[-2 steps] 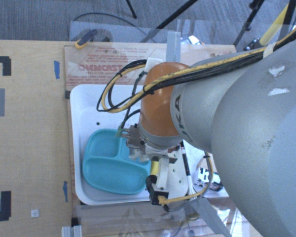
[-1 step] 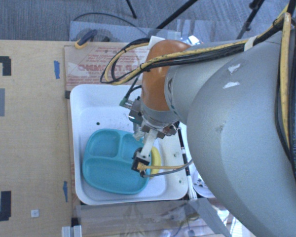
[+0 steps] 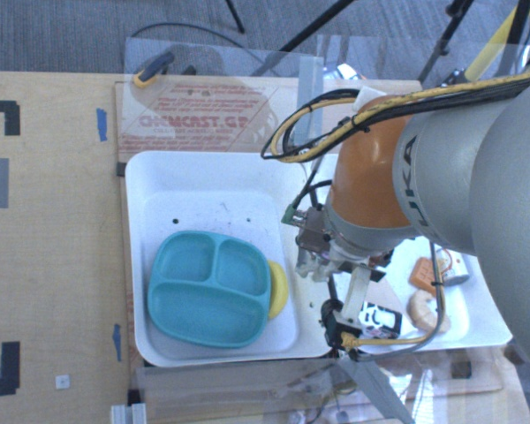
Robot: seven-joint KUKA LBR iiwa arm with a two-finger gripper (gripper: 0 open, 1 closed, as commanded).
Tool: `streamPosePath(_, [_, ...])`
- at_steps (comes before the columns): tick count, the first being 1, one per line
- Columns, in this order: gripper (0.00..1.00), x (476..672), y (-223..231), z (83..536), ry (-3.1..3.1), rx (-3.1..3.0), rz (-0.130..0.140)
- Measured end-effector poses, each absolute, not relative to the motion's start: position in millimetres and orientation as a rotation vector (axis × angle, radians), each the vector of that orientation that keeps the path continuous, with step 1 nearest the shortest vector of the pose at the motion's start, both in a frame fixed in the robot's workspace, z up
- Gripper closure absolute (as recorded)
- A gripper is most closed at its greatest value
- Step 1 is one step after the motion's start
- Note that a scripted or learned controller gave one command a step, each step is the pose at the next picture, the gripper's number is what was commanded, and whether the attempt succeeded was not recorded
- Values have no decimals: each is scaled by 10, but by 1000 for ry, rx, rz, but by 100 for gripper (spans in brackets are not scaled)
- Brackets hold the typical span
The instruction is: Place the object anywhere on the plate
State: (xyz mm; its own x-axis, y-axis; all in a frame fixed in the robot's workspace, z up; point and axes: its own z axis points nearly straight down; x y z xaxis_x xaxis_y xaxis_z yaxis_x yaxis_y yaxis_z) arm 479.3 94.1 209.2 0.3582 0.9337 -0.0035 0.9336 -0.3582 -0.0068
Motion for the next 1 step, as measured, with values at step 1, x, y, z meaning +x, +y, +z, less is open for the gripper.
streamPosePath(1, [100, 4804, 597, 2478, -2016, -2410, 3])
